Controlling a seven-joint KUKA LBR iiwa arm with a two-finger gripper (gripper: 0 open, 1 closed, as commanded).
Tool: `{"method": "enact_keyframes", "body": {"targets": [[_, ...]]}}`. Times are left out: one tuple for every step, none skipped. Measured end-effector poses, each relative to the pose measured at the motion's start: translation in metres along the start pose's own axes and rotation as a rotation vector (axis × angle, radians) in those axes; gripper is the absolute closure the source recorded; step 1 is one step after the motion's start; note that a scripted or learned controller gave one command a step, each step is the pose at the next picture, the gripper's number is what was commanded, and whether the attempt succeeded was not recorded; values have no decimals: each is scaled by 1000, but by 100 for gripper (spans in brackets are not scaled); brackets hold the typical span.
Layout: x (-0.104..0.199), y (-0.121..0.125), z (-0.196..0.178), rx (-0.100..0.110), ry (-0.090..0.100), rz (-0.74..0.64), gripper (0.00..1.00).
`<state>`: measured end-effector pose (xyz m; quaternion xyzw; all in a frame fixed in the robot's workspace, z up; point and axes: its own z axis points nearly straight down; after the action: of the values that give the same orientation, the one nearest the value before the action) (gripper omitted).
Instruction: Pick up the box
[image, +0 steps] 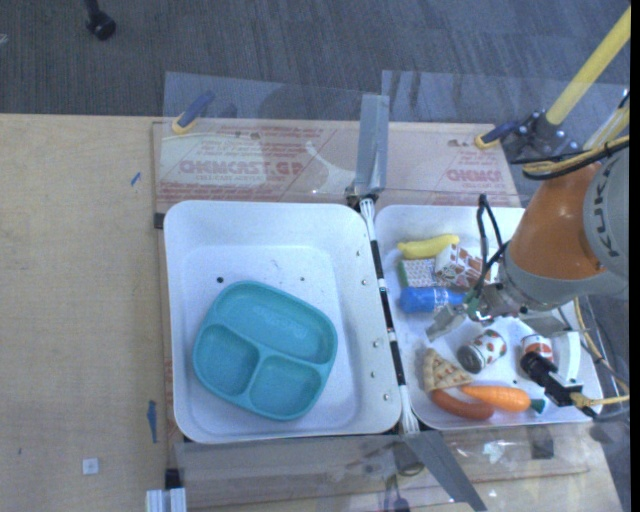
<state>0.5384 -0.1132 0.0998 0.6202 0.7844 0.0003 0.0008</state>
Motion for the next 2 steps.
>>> {"method": "enact_keyframes", "body": {"targets": [[-24,66,14,20,7,114,0],[-42,93,11,116,43,110,0]]}}
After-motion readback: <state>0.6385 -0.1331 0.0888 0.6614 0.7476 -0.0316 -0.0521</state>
